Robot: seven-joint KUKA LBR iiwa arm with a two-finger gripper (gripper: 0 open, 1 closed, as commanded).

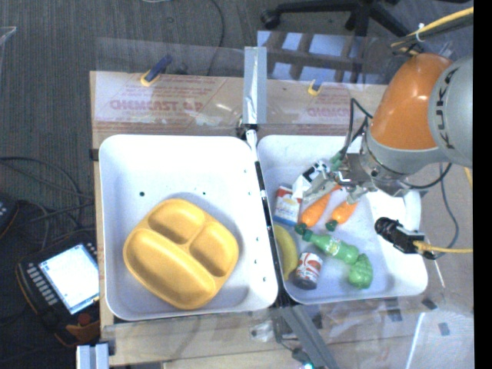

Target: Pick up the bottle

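While a yellow divided tray [182,251] fills my left bin [123,160], the green bottle [332,246] lies in the right bin [407,283], crowded by carrots [315,208], a banana [286,250] and a can [308,268]. My gripper [342,181] hovers over the carrots; I cannot tell its opening, and might grab a carrot instead. Both bins sit on a desk [177,102] over grey carpet.

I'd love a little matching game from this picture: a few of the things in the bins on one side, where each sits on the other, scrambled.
Things:
1. yellow tray
2. green bottle
3. banana
4. can

Places:
A. along the right bin's left wall
B. in the left bin
C. lying mid right bin, below the carrots
D. near the right bin's front edge, beside the banana

Pairs: 1-B, 2-C, 3-A, 4-D
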